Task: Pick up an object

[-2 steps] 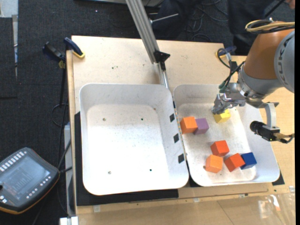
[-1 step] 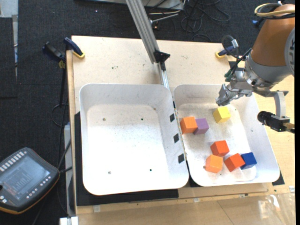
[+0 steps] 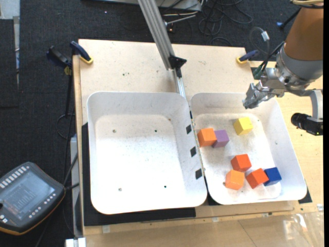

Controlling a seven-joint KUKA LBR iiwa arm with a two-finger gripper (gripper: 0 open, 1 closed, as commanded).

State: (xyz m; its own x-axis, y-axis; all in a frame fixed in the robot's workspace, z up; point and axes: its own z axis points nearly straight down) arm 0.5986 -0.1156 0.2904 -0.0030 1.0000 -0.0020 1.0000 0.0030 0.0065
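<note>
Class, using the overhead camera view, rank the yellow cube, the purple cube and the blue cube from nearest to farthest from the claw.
1. Yellow cube, just below the claw, at the right bin's top.
2. Purple cube, mid-bin, beside an orange cube.
3. Blue cube, near the bin's lower right corner.

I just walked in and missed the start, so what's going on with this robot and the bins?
A grey and orange robot arm reaches in from the right, its gripper hanging over the far edge of the right bin. That bin holds loose blocks: a yellow block nearest the gripper, an orange block touching a purple block, and a cluster of orange-red blocks with a blue block. Nothing is held yet. The left bin sits alongside.
</note>
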